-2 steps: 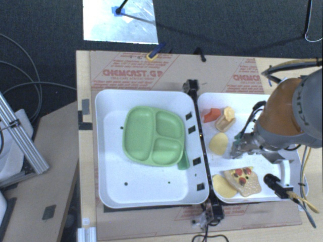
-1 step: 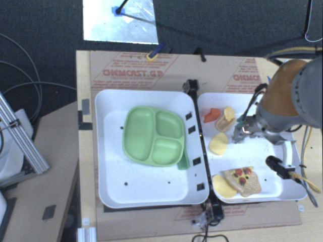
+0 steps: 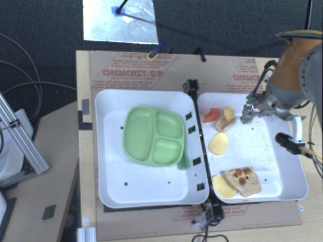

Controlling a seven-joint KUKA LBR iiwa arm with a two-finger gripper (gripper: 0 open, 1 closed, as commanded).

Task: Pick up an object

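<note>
My gripper [image 3: 247, 116] hovered beside the tan food piece [image 3: 225, 120]; finger state unclear, nothing lifted yet

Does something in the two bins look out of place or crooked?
Slightly. The green three-compartment plastic plate lies rotated in the left white bin, its edges not parallel to the bin walls. A small dark green piece sticks out from under its lower right corner. Nothing looks spilled or broken.
</note>
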